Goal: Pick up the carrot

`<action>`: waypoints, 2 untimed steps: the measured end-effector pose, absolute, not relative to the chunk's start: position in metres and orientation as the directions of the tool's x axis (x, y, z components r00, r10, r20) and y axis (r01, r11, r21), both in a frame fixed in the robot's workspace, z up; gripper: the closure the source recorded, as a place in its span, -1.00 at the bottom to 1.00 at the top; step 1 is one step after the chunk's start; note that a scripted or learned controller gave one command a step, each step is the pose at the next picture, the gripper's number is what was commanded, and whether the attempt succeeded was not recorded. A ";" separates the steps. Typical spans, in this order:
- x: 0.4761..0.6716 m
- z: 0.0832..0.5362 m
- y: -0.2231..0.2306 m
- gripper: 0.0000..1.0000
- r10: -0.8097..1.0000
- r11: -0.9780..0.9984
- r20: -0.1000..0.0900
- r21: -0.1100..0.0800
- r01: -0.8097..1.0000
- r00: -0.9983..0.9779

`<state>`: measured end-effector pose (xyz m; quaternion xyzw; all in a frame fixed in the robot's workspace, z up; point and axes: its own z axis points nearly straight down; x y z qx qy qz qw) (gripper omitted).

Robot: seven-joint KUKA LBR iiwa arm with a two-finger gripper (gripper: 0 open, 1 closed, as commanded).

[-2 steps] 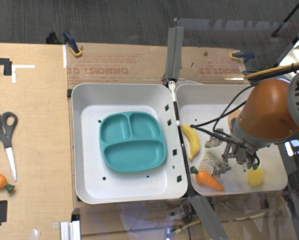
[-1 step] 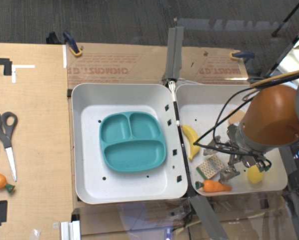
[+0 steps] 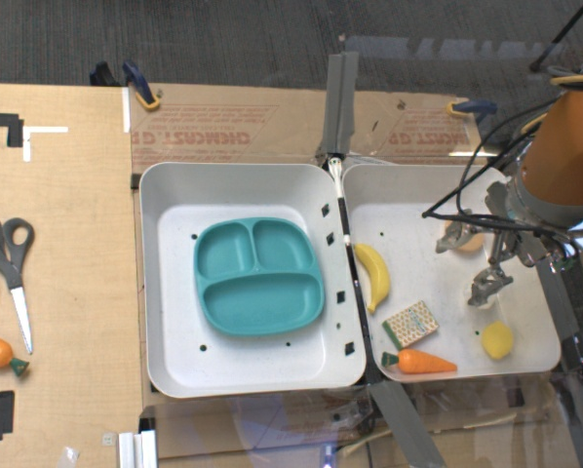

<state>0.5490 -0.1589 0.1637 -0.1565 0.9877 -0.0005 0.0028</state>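
Over the right bin, the end effector hangs downward, grip unclear, apart from the carrot.

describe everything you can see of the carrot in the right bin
The carrot is a small toy, plastic by its look, with an orange tapered body and a green stub at its left end. It lies flat, pointing right, against the near wall of the right bin, just below the patterned block and left of the lemon. Nothing grips it.

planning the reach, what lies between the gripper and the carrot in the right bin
Bare white bin floor, in the camera view. The gripper hangs above the carrot; the lemon sits off to the side.
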 end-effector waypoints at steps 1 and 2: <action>0.541 0.097 -0.090 -1.00 -0.257 0.966 -0.008 0.000 -0.257 -0.966; 0.493 0.098 -0.114 -1.00 -0.105 0.994 -0.021 -0.004 -0.105 -0.994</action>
